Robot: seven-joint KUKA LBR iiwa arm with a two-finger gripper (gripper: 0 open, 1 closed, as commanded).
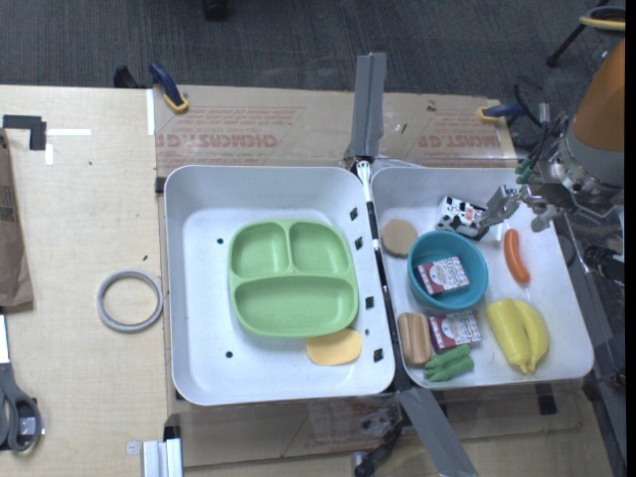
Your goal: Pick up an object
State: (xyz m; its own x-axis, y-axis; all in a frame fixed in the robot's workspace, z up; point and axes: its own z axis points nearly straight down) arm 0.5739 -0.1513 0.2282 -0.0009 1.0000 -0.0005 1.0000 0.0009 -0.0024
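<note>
While claw hovers over right bin near its far right corner, grip state unclear: cannot tell how far open, nothing visibly held. Nearest targets: black-and-white toy just beside claw, orange carrot near right wall. Blue bowl crowds toy. Judgement: carrot better pick; descend straight, straddle its short width, avoid bowl rim, close only once low.

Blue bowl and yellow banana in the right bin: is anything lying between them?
No. In the camera view, bare white bin floor separates the round blue bowl from the yellow banana.
</note>
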